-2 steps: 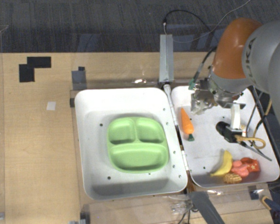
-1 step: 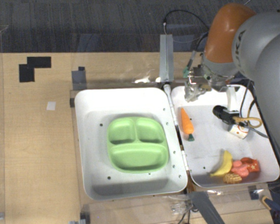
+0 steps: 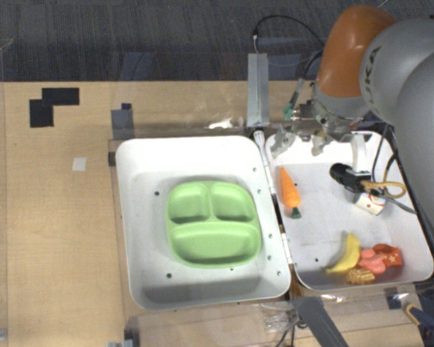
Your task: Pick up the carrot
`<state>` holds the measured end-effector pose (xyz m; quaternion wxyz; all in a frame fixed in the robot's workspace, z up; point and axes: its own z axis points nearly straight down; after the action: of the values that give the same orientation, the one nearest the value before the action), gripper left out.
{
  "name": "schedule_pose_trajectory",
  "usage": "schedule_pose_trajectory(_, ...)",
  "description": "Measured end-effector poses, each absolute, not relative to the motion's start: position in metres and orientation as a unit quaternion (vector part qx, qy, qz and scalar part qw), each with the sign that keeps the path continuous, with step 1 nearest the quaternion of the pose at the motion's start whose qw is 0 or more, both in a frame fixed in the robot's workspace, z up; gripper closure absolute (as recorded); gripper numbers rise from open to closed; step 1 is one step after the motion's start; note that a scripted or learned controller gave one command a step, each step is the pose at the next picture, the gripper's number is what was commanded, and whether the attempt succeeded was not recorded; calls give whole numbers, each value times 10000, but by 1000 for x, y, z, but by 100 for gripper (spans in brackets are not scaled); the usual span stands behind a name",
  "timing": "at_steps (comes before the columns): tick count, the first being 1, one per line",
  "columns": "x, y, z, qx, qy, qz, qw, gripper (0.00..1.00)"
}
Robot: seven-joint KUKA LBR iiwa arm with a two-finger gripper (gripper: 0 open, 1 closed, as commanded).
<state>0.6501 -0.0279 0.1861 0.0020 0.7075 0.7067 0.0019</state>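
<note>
The orange carrot (image 3: pixel 289 189) with a small green tip lies in the right bin (image 3: pixel 396 231), close to the bin's left wall, with the tip pointing toward the front. My gripper (image 3: pixel 298 143) hangs over the bin's back left corner, just behind the carrot and not touching it. Its two fingers stand apart, open, with nothing between them.
A yellow banana (image 3: pixel 344 252), a red and pink toy (image 3: pixel 382 258) and a small tan piece (image 3: pixel 361 275) sit in the front right of the right bin. The left bin (image 3: pixel 138 210) holds a green divided plate (image 3: pixel 213 222). The arm covers the back right.
</note>
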Motion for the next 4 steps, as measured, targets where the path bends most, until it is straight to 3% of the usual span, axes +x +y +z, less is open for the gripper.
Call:
schedule_pose_trajectory(1, 618, -25, 185, 6591, 7521, 12, 10, 0)
schedule_pose_trajectory(2, 615, -36, 186, 6259, 7799, 19, 20, 0)
schedule_pose_trajectory(3, 612, -91, 93, 6524, 7579, 19, 23, 0)
schedule_pose_trajectory(4, 615, -89, 105, 6523, 7579, 44, 44, 100)
